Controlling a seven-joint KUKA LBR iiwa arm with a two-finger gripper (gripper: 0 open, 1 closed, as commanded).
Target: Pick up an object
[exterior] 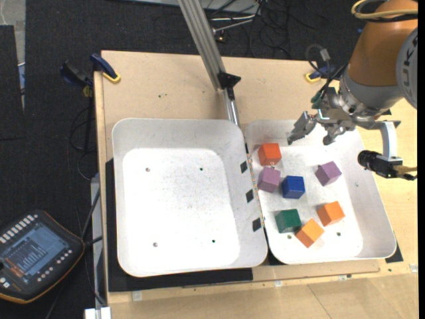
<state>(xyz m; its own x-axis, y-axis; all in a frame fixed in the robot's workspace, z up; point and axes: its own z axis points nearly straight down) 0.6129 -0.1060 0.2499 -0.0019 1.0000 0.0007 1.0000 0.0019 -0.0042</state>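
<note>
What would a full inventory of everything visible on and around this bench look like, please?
Orange cubes: three; one at the right bin's top left, two near its bottom right.
Purple cubes: two; one below the top orange cube, one further right.
Blue cube: one, beside the left purple cube.
Green cube: one, lower middle of the right bin.
Right bin: one, white, holding all seven cubes.
Left bin: one, white, left of it.
Bench: one, tan wood.
Clamps: two, blue and yellow, at the bench's back corners.
Pendant: one, grey and orange, bottom left.
Arm: one, orange band, from the right.
Gripper: jaws open above the right bin's upper edge.
</note>
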